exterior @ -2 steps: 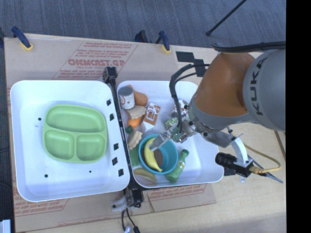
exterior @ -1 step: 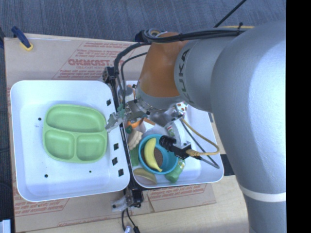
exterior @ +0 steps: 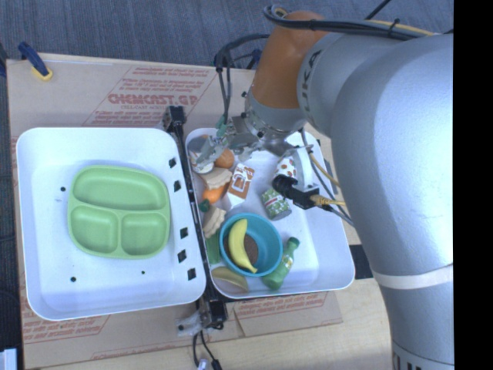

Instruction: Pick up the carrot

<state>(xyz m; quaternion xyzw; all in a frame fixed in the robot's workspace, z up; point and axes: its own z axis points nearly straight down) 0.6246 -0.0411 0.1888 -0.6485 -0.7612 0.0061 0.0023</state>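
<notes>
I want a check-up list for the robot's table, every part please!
Surface: cardboard-covered bench with two white bins; left bin, right bin.
Job's things: carrot lies at the right bin's left side, among other food.
Clutter: green divided plate in left bin; banana inside blue bowl; green bottle.
Grippers: gripper low over right bin's far end.
Cables: black cables loop beside the wrist.
Surroundings: blue clamp at bench corner.

Grey arm (exterior: 385, 145) reaching in from the right, wrist bent downward, gripper (exterior: 223, 141) low, fingers pointing toward lower left.
</notes>
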